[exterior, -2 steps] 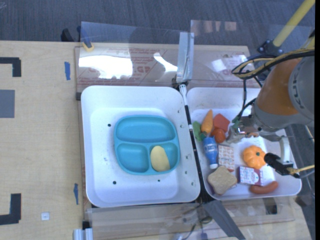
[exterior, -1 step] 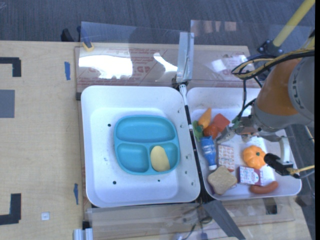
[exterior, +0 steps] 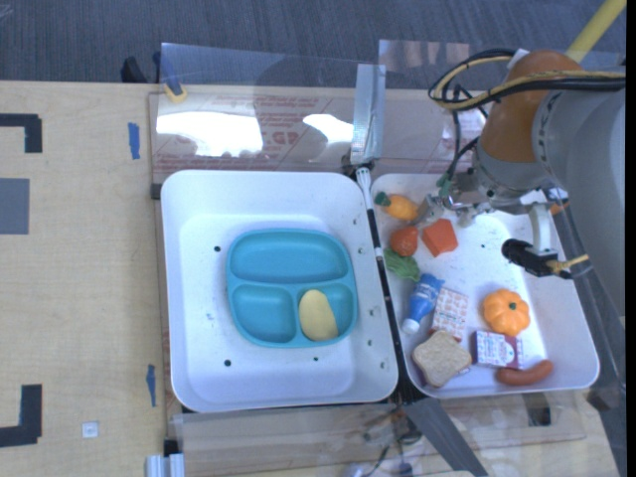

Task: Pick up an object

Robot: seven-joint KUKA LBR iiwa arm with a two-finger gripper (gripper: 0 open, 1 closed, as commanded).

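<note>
From the camera view above the bench, two shallow white bins sat side by side, and the blue divided tray in the left bin serves as the landmark. A yellow potato-shaped piece lay in the tray's lower right compartment; its other compartments held nothing.

To the right of the tray, past the divider between the bins, lay the right bin with the loose toy food. Nearest the tray was a blue and white bottle, tilted, with a green leafy piece and a red tomato-like piece just above it. An orange block lay beside the red piece, farther from the tray, and a small orange and yellow piece sat up near the bin's top left corner. A patterned white carton touched the bottle's right side, and a slice of bread lay below both. Farther right were a small pumpkin, a pink and white box and a red sausage.

The arm reached in from the right, well above and right of the tray. The gripper hung over the right bin's upper part, just above the orange block. Whether the claw was released or clenched could not be told, and nothing was seen in it.
</note>
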